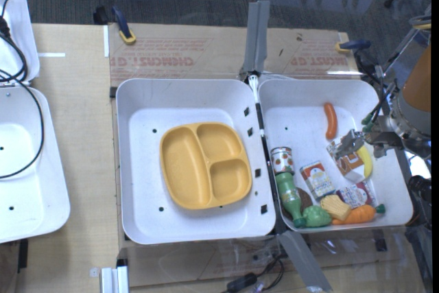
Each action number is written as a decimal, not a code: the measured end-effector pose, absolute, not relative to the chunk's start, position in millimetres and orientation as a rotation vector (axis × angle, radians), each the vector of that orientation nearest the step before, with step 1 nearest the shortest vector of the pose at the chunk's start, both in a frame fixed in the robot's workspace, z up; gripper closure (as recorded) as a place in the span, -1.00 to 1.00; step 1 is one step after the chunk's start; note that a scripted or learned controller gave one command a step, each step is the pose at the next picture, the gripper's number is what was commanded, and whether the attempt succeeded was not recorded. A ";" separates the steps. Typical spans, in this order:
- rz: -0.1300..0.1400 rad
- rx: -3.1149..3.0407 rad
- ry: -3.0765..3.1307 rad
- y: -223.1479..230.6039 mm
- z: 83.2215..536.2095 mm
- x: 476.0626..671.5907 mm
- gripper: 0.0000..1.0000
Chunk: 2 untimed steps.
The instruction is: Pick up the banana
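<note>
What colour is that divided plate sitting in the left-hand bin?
The divided plate is yellow-orange all over, with no pattern; the camera view shows it plainly.

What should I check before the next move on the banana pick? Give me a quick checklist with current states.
1. Hand positioned at the banana in the right bin: ok, it sits just beside it.
2. Banana between the fingers: cannot tell.
3. Banana free of clutter: not ok, a red-and-white packet touches it.
4. Sausage away from the hand: ok.
5. Yellow plate lying in the left bin: ok.
</note>
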State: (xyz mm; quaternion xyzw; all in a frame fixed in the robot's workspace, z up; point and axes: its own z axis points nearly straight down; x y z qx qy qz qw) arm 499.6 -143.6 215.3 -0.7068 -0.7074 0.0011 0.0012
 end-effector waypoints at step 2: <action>0.001 -2.251 -2.189 -221.9 192.3 477.9 -1.00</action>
